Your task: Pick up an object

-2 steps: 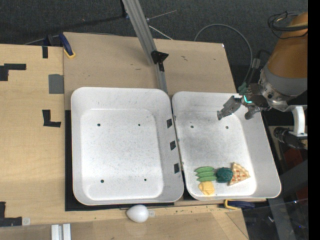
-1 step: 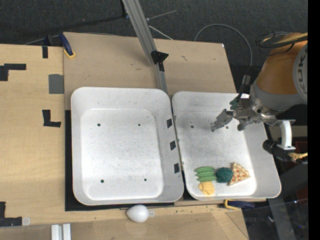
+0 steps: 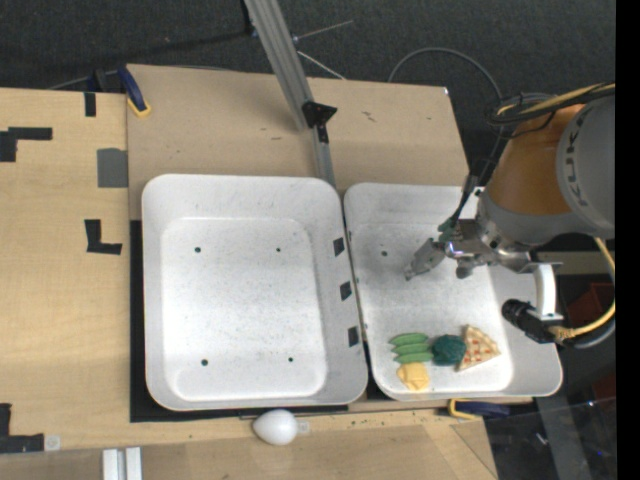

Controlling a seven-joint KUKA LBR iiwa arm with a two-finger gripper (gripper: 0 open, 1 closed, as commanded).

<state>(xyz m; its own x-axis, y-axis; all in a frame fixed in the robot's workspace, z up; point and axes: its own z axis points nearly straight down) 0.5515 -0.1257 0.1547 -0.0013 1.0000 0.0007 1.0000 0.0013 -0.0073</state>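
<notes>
You look down at a slant on a pale wooden bench set against a dark carpeted floor. Two shallow white bins sit side by side on it: the left bin and the right bin, their rims touching. A grey metal post slants across the bench toward the seam between the bins. The arm, grey with an orange band, enters from the right; its gripper hangs over the middle of the right bin, fingers slightly spread and holding nothing. At that bin's near edge lie a green pea pod, a dark green lump, a yellow piece and a pizza slice, close together. A white egg-shaped thing rests on the bench below the left bin.
</notes>
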